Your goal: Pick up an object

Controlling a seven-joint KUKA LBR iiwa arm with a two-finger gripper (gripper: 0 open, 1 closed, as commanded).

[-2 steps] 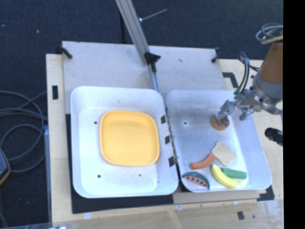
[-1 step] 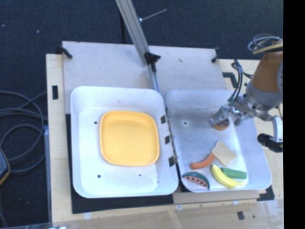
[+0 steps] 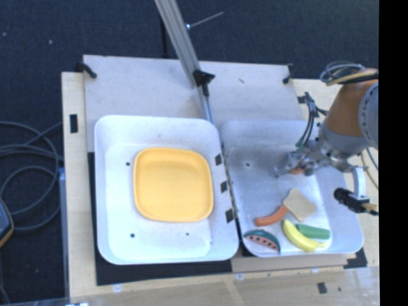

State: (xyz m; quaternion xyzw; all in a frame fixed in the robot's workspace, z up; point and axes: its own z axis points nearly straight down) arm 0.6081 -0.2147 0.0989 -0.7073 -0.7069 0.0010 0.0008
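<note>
Lying below the gripper: toast, just beside.

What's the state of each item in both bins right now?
yellow plate: flat, right side up, in the left bin
gripper: low over the right bin, nothing seen in it
toast slice: lying flat, right bin
carrot: on its side, beside the toast slice
banana: lying at the near edge
green piece: lying against the banana
watermelon slice: flat, near-left corner
</note>
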